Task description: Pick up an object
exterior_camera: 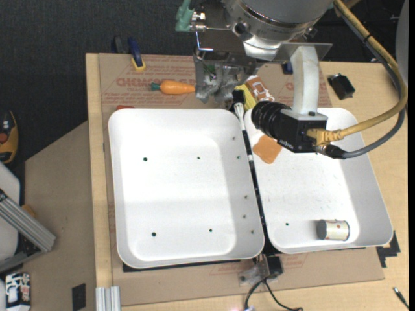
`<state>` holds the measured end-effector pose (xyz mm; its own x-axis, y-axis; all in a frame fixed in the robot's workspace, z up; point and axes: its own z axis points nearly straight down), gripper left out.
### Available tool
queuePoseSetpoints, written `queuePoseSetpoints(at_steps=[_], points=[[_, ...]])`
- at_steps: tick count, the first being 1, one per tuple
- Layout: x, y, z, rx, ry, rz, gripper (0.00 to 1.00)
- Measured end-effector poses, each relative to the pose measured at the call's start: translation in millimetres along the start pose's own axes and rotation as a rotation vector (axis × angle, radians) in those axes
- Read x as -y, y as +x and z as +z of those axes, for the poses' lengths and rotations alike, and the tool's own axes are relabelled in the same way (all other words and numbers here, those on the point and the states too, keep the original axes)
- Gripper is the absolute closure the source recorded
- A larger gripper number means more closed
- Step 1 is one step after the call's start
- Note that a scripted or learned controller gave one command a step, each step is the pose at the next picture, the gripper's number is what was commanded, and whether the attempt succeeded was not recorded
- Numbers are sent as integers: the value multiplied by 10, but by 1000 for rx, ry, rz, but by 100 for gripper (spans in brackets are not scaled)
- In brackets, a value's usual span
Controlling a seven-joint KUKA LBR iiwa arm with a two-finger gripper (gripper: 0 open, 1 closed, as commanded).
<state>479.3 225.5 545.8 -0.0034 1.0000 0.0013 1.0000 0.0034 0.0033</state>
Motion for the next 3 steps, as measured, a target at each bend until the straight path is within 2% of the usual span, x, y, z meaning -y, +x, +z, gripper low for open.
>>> queuePoseSetpoints(at_steps=[1,2,3], points=[[0,0,6,1,2,0,0],[-3,8,-104,-1,-3,-1,100],[12,-11,746,6,14,4,100]])
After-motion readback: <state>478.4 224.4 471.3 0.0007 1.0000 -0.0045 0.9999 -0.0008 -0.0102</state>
